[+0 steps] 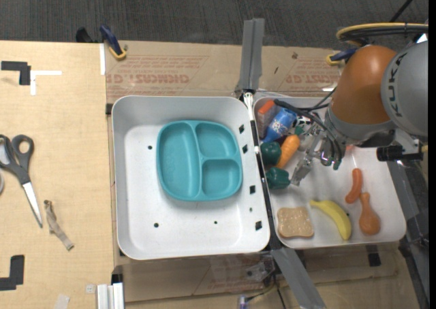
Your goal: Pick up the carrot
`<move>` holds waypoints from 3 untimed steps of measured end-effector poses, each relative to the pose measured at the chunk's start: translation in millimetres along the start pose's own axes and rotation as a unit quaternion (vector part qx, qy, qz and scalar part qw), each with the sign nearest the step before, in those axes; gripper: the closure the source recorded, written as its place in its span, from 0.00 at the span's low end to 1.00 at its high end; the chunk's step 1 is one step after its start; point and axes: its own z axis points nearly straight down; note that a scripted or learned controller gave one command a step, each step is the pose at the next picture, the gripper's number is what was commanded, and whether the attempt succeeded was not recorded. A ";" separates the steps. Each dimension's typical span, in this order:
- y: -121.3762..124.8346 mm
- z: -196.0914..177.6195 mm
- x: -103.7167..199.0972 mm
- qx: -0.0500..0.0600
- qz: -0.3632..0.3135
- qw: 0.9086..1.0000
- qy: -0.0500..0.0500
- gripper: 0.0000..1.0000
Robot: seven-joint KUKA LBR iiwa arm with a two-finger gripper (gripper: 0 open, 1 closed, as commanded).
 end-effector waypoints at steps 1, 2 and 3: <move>21.2 5.8 -43.4 -0.001 -0.121 0.993 0.015 0.00; 24.1 -6.3 -47.3 -0.003 -0.122 0.993 0.004 1.00; 22.8 -3.8 -43.0 -0.002 -0.122 0.992 0.015 0.00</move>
